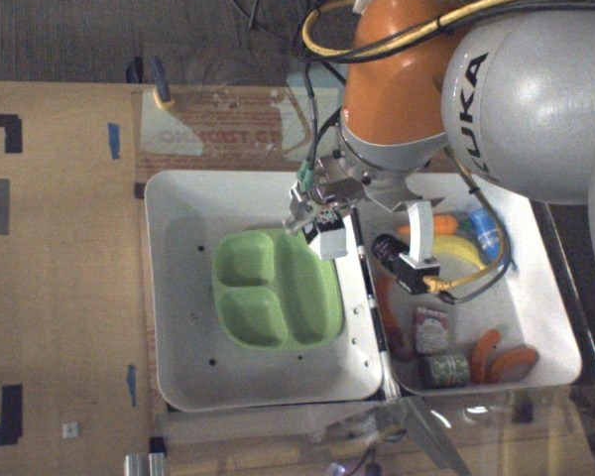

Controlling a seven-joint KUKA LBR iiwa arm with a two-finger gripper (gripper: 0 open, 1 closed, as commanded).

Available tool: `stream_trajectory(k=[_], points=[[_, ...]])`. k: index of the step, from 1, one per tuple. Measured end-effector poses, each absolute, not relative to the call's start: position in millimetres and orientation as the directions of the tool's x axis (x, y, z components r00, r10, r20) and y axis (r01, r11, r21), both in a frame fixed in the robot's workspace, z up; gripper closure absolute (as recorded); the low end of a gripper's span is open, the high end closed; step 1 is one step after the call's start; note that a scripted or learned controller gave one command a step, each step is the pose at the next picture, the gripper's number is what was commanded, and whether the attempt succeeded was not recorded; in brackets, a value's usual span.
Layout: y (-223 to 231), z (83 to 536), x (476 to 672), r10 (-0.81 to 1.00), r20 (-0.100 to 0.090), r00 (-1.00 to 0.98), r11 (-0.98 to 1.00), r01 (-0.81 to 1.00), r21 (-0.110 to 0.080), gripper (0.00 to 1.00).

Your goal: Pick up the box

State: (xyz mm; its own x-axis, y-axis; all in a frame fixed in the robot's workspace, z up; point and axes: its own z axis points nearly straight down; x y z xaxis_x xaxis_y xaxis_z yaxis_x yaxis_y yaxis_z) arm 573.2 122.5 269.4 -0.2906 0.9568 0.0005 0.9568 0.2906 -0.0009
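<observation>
The box (431, 330) is small, red and white, and lies in the right bin (560, 340) near its front, just above a green can (446, 369). My gripper (317, 218) hangs over the back right part of the left bin (174, 296), by the far right corner of a green divided tray (276, 291). It is well to the left of the box and behind it, on the other side of the wall between the bins. The big grey and orange arm covers the back of the right bin.
The green tray takes up the middle of the left bin. In the right bin lie a yellow banana (458, 252), a blue object (484, 232), an orange piece (444, 226), and two orange-red items (504, 357) beside the can. A dark red item (389, 310) lies along its left wall.
</observation>
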Motion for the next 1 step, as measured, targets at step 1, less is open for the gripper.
stream_trajectory(k=[1], points=[[140.3,240.9,547.4,0.896,0.001,-0.445,0.445,0.896,-0.001,1.0]])
